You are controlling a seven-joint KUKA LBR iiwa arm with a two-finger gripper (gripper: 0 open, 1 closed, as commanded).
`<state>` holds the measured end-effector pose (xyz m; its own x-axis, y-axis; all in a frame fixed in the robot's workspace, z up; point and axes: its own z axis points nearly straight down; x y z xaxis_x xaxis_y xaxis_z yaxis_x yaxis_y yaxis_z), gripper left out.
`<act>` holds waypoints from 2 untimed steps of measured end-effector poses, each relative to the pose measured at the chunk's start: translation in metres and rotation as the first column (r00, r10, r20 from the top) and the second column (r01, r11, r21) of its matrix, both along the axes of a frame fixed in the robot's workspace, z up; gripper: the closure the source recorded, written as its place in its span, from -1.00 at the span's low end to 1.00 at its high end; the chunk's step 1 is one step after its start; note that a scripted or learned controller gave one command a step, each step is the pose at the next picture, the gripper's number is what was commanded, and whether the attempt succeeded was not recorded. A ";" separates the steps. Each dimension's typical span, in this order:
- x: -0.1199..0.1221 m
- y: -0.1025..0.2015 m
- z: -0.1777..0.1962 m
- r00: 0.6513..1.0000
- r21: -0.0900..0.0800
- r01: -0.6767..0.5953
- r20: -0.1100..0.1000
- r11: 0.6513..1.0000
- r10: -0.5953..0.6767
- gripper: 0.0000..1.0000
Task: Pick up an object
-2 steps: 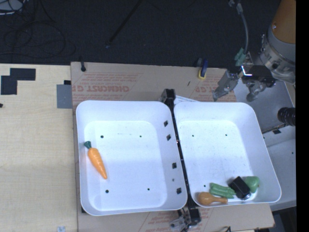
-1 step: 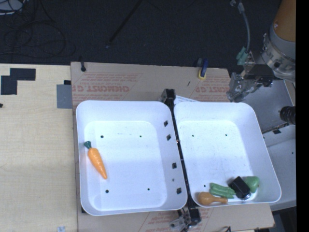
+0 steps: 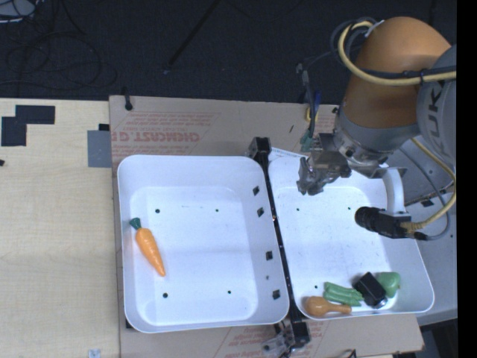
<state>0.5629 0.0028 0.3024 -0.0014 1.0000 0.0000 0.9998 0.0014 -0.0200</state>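
Bench [image 3: 52, 222] is light wood, with a brown cardboard sheet [image 3: 186, 129] under the two bins. Arm [image 3: 395, 73] comes in from the right, its orange band up at the far right, wrist angled down-left over the far edge of the right bin. Left bin [image 3: 190, 315] and right bin [image 3: 425, 289] sit side by side, touching along a black clamp strip [image 3: 272, 230] that runs near to far between them. Gripper [image 3: 319, 176] hangs above the far-left corner of the right bin, close to the divider; nothing visible between its fingers, and can't tell from this angle whether they are spread or pressed together. A black cylindrical part [image 3: 381, 222] with a yellow cable sticks out over the right side of the right bin, below the wrist. Objects: an orange carrot [image 3: 150, 250] with a green top lies alone in the left bin, near its left wall, pointing tip-down toward the near side. The rest cluster in the near-right corner of the right bin, well apart from the gripper: a green leafy piece [image 3: 389, 280] at the right, a black block [image 3: 370, 289] touching it, a green pod-like piece [image 3: 341, 294] just left of the block, and an orange-tan gourd-shaped piece [image 3: 325, 306] nearest the front wall, touching the pod.
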 end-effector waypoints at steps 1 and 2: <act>0.023 -0.008 0.161 0.999 -0.001 0.000 0.036 1.000 0.000 1.00; 0.039 0.024 0.012 1.000 0.000 -0.001 0.004 1.000 0.001 1.00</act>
